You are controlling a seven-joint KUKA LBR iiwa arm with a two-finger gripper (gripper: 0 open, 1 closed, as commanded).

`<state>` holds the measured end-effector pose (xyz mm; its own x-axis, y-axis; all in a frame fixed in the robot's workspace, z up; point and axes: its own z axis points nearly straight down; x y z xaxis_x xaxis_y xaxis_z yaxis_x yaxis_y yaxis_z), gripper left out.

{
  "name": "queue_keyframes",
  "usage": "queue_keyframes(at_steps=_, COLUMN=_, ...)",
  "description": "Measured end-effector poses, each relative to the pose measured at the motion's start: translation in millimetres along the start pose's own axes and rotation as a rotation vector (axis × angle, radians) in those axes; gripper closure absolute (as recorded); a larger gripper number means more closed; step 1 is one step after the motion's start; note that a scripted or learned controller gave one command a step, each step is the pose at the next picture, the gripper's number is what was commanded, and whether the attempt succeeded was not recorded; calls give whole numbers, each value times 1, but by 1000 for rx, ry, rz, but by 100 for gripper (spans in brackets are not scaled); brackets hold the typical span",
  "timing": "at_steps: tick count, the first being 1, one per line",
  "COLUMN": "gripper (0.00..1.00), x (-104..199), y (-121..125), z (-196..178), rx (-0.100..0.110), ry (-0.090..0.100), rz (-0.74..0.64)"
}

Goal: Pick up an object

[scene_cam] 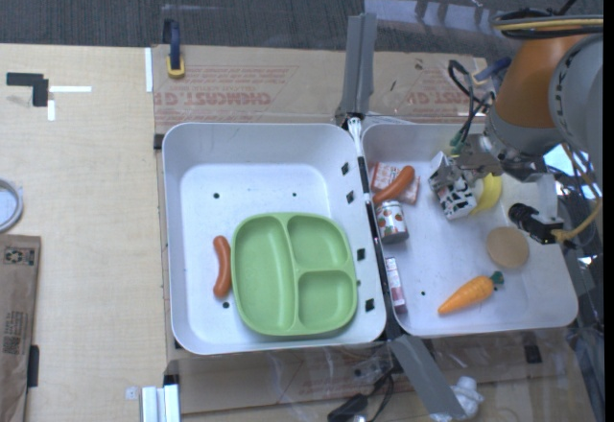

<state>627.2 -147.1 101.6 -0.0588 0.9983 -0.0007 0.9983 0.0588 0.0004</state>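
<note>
The hand (459,188) hangs low in the right bin (422,315); whether it is wide or narrow cannot be told. A yellow fruit (491,190) touches its right side; the toy carrot (468,293) lies nearer the camera.

Arm (552,84) reaching from right (wrist bent down), end effector (459,192) low.

Pale wooden desk (86,199), left white bin (192,161) at centre, right white bin (427,315) at 3 o'clock, brown cardboard sheet (249,84) at 12, paper bag (17,315) at 8.
</note>
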Motion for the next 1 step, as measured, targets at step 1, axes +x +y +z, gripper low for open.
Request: queue_keyframes(at_steps=1, gripper=100, x=46, y=30, z=-51, rx=1, ry=0, rz=-146)
